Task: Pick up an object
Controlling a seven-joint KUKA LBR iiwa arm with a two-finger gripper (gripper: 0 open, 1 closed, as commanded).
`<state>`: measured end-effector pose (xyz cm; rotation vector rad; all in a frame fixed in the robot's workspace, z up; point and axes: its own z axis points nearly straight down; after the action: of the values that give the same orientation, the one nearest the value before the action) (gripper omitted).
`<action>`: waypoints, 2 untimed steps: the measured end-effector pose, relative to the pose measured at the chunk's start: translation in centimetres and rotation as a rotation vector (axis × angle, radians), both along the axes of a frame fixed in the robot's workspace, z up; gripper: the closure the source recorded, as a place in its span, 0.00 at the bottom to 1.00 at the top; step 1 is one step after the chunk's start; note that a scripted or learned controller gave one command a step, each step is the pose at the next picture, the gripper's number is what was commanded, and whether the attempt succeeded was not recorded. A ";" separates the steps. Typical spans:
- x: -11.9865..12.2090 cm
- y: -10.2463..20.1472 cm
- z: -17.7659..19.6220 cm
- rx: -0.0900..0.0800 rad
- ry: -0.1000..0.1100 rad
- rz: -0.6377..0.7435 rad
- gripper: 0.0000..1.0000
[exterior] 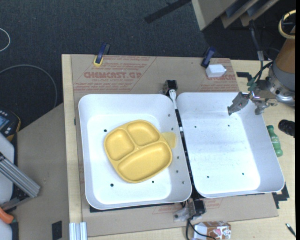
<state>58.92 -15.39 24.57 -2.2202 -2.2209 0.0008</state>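
Task status: not started. The yellow divided plate [138, 151] lies flat in the left bin [89, 140], untouched. The end effector [247, 104] hangs over the right bin's [225, 154] far-right corner, fingers spread wide, holding nothing. Approach, grasp and lift remain.

Dark blue-grey carpet floor [70, 23] lay around bench on far and left sides. Tan cardboard-faced bench top [136, 70] carried red printed lettering. Thin white cable [28, 70] curved over carpet at left. Ribbed grey metal rail [18, 178] lay slantwise at lower left. Beige furniture panel [220, 11] stood at top right. Lighting even, shadows soft.
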 end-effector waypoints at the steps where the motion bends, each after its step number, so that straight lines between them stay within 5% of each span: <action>1: -9.2 2.0 9.3 0.000 0.001 0.000 0.00; 2: -11.0 6.8 17.7 -0.001 -0.011 0.006 0.00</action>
<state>47.95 -8.62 42.30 -2.2203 -2.2335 -0.0105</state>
